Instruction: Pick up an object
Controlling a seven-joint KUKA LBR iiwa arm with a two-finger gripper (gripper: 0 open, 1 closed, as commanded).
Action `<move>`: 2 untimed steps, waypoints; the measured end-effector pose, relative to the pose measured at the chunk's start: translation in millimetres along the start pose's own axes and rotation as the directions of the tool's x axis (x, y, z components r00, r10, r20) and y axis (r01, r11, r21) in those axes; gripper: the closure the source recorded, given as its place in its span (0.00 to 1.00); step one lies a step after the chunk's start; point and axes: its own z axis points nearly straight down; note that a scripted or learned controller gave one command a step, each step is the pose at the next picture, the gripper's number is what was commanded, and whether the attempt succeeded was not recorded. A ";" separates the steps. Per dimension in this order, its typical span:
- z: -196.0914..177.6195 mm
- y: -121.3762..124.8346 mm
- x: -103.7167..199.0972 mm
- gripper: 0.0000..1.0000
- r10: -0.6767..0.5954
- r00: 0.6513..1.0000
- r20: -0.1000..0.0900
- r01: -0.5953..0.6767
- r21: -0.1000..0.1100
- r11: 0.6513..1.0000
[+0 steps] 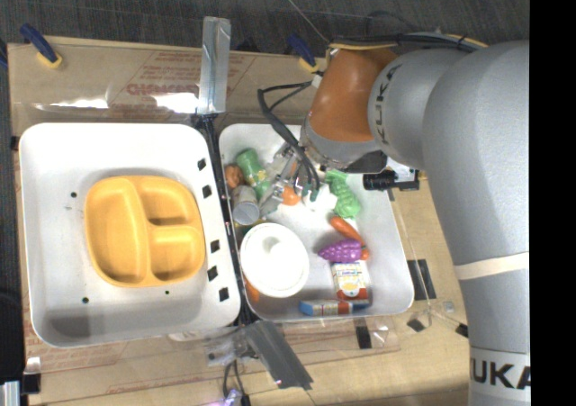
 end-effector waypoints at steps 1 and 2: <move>0.1 -36.7 -14.2 0.00 -0.177 0.984 0.001 0.177 -0.001 0.984; -5.3 -21.3 23.0 0.00 0.079 0.997 0.019 -0.080 0.006 0.997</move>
